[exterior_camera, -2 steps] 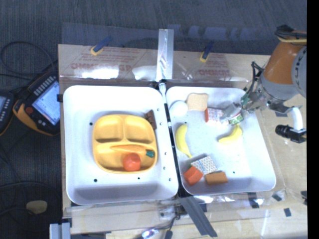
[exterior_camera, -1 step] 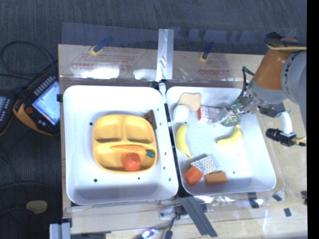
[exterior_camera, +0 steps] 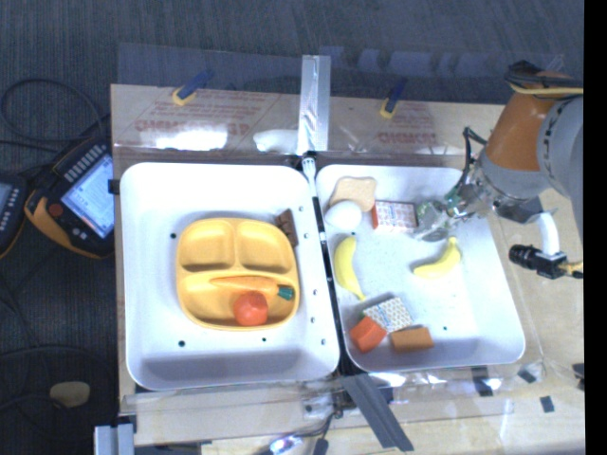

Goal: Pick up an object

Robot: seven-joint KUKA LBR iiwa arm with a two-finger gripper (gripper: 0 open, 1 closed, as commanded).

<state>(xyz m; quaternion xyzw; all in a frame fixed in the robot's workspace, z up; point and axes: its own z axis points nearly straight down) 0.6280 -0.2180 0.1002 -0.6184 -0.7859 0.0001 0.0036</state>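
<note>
My gripper hangs low over the back right part of the right bin, with the grey arm and its orange band reaching in from the right. Just left of it lies a red and white packet. A small yellow banana lies just in front of it. Farther left are a bread slice, a white egg and a longer banana. Near the front lie a checkered packet, an orange-red block and a brown block.
The left bin holds a yellow divided plate bearing a red tomato and a carrot. A small dark brown piece sits by the plate's back right corner. A teach pendant lies off the bench at left.
</note>
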